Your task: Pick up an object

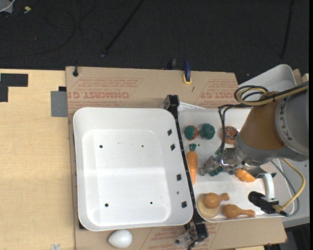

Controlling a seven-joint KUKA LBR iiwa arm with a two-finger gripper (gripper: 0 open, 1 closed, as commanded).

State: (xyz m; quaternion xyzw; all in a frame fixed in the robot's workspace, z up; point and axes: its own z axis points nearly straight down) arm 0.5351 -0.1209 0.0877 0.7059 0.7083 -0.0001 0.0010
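Camera view: small orange carrot-shaped toy [192, 163] lying lengthwise along left wall of right white shallow bin [261, 219], just left of metal two-finger gripper [215, 165]. Gripper low inside that bin; cannot tell if fingers apart or together. 2 teal round toys [200, 132] near far wall, 2 tan pear-shaped toys [223, 205] near front rim. Left white shallow bin [128, 168] alongside; white egg-shaped object [119, 238] on bench at its front.

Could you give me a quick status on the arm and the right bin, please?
Gripper low in right bin, jaws' state unclear. Carrot just left of it; nothing seen held. Teal toys and tan gourds nearby.
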